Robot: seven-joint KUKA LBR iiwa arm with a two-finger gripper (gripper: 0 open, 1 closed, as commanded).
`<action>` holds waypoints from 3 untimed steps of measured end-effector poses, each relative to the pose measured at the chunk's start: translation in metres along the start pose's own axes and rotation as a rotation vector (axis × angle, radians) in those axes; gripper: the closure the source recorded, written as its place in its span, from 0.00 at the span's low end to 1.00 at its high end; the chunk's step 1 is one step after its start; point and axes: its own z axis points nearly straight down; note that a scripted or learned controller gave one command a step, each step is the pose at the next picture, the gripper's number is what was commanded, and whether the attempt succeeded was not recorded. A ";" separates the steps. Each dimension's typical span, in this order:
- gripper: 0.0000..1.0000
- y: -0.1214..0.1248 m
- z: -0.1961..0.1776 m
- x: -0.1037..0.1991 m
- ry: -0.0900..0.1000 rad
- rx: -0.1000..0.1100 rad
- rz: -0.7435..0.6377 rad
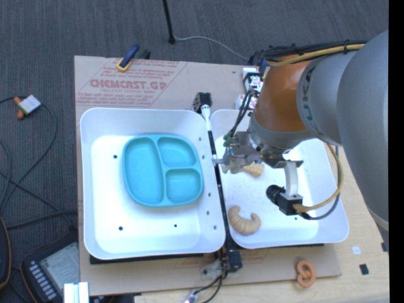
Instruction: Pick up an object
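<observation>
Closest to the lens, my grey arm (353,100) reaches low into the right bin (328,232). Beneath my wrist, my fingers (243,163) sit around a small beige piece (254,168), though whether they're clenched or released I cannot tell. A croissant-like pastry (243,220) lies near. I judge this the grasping step; next comes a secure squeeze, then lifting.

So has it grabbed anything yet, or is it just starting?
Nothing looks picked up yet. The claw is low in the right bin, right beside a small tan piece; whether it grips it is unclear. A croissant lies untouched nearer the front. The blue tray sits in the left bin. Lifting remains.
</observation>
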 end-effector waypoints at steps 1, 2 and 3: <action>1.00 -0.057 0.000 0.019 0.000 0.002 0.001; 1.00 -0.043 0.000 -0.065 -0.002 0.000 0.004; 1.00 -0.024 0.000 -0.071 0.000 0.000 0.001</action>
